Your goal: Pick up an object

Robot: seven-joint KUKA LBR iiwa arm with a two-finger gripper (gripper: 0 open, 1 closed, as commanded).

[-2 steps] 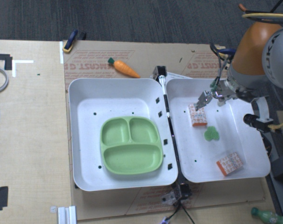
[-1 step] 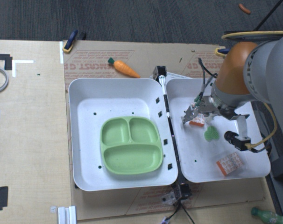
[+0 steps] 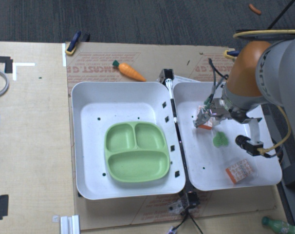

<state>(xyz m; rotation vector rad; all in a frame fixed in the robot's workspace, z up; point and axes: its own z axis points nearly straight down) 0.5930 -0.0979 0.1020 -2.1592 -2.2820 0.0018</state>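
Even, fairly bright light falls from above, with no hard shadows. The two white bins (image 3: pixel 89 130) are the brightest parts and look slightly washed out on their floors. A soft shadow lies under the arm (image 3: pixel 264 72) in the right-hand bin. The green plate (image 3: pixel 137 151) shows a mild sheen. The picture is a little soft and grainy, most of all on the dark floor (image 3: pixel 138 9) at the top

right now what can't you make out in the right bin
- Jaws: whether open or shut; the gripper is small, with clutter around its tip.
- Orange-and-white object under the gripper: held or merely touched, too small to tell.
- Packet: print too small to read.
- Green lump: blurred, identity unclear.
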